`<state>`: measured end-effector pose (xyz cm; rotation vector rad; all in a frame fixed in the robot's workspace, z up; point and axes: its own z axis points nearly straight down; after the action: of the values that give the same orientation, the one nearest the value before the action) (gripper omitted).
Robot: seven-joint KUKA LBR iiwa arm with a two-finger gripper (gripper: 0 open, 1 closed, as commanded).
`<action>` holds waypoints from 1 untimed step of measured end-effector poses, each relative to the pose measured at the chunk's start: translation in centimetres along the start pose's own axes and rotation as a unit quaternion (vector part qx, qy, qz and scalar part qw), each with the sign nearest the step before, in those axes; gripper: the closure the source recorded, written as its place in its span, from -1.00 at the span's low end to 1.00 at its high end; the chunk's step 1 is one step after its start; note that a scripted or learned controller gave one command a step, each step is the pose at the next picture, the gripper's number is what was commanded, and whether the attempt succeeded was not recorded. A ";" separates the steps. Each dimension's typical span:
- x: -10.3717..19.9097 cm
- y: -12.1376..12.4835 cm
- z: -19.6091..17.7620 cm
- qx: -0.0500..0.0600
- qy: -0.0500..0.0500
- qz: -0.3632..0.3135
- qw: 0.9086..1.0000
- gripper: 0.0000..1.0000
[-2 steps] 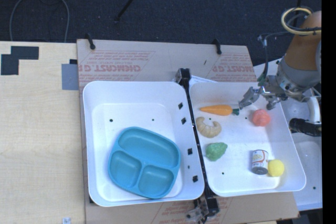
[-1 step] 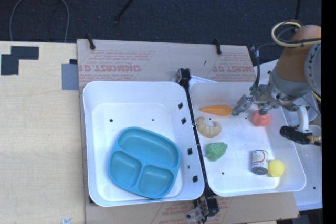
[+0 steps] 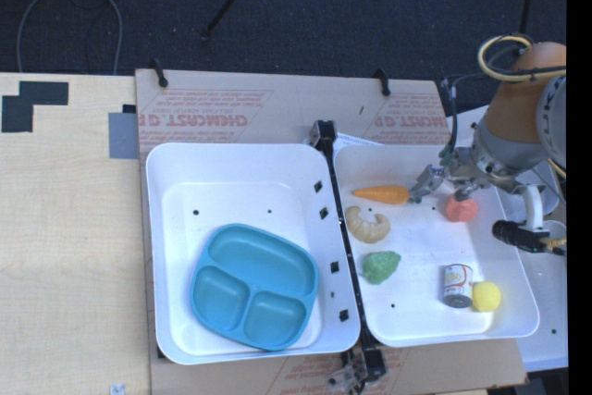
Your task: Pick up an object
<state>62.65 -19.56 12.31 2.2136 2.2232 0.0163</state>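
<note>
Tool (image 3: 442,184) blurred above right bin (image 3: 518,328); cannot tell its state.

The carrot (image 3: 380,193) lies just left of the fingers (image 3: 442,186), the strawberry (image 3: 461,209) just right and nearer. Croissant (image 3: 367,225), lettuce (image 3: 380,266), can (image 3: 455,284) and lemon (image 3: 486,296) (touching the can) sit nearer still; the tray (image 3: 252,284) lies far left.

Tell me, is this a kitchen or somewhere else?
Probably a robot test lab, not a kitchen. A robot arm reaches over two white bins on a bench, cables lie on the dark floor, and the carrot and other food look like toys.
</note>
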 end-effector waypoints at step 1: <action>-0.1 -0.1 -0.7 0.002 -0.001 -0.001 1.000 1.00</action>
<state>62.50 -19.69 13.03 2.2131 2.2258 0.0077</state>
